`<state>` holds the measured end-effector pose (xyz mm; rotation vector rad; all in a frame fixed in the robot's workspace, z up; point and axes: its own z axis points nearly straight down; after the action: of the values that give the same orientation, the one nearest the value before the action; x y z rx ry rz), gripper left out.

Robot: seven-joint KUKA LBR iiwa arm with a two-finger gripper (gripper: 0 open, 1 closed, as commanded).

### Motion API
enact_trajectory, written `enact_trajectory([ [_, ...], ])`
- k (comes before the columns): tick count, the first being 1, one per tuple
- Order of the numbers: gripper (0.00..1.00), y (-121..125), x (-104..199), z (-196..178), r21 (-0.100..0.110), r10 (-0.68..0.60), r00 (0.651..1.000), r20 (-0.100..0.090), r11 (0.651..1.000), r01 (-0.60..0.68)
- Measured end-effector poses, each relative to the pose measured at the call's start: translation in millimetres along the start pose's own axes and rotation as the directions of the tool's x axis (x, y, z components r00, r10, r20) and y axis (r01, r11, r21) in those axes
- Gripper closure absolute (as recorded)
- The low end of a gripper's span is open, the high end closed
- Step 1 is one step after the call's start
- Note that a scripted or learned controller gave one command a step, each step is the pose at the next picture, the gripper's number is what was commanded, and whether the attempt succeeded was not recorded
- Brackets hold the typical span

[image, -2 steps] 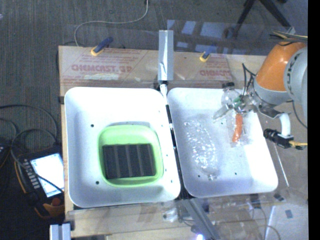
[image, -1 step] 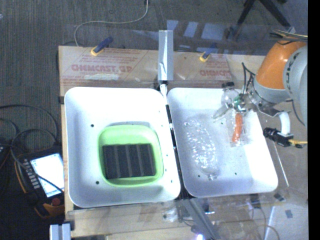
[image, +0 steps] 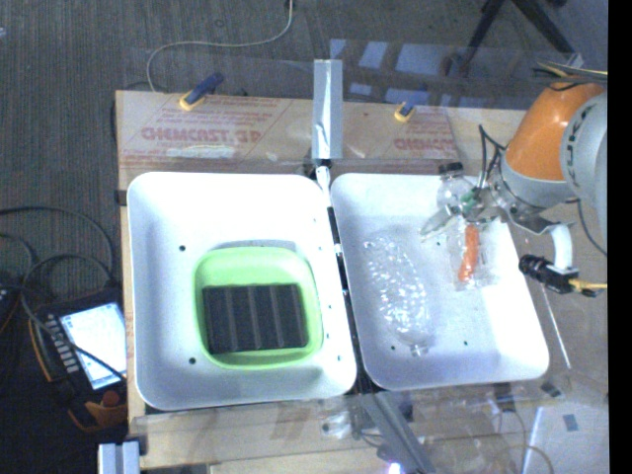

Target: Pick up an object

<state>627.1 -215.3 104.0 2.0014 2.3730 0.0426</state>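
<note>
Gripper (image: 472, 205) hanging over the right bin (image: 513, 358), far corner; can't tell whether open or shut. Orange-filled clear packet (image: 471, 255) dangling right under it, possibly mid-lift. Clear crinkly bottle (image: 397, 284) lying mid-bin. Next up: rise straight, confirm grip.

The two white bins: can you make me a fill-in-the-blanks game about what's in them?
1. The green tray sits in the ____ bin as the camera sees it.
2. The clear crinkly plastic bottle lies in the ____ bin.
3. The band above the arm's wrist is coloured ____.
4. Near the pincer there is a thin ____-coloured thing in clear wrap.

Missing words: left; right; orange; orange
</note>
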Motion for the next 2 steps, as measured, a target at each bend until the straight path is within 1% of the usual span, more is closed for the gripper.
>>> enact_trajectory([
  [1, 0.00, -1.9, 0.7, -0.3, -0.005, 0.003, 1.000, 0.002, 1.000, -0.003],
  [2, 0.00, -0.5, 0.4, 0.1, -0.001, 0.021, 1.000, -0.002, 1.000, -0.021],
])
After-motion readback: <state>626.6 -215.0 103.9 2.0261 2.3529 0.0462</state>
